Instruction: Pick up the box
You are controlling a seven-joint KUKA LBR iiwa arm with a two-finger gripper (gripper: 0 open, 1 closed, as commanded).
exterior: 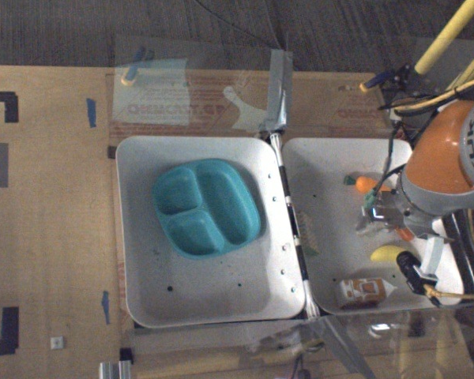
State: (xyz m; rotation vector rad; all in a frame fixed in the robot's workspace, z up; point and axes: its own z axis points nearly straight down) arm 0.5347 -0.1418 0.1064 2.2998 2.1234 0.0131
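Over right bin [324,160]: arm bent down | claw [377,212] state unclear | box [362,290] lies apart

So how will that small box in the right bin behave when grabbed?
The box lies flat near the right bin's front edge, so it probably won't roll. It looks like light carton, likely to slide if nudged, and may dent under a hard squeeze.

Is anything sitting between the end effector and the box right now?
In the camera view, the banana lies between the end effector and the box, slightly right of the direct line, on the right bin floor.
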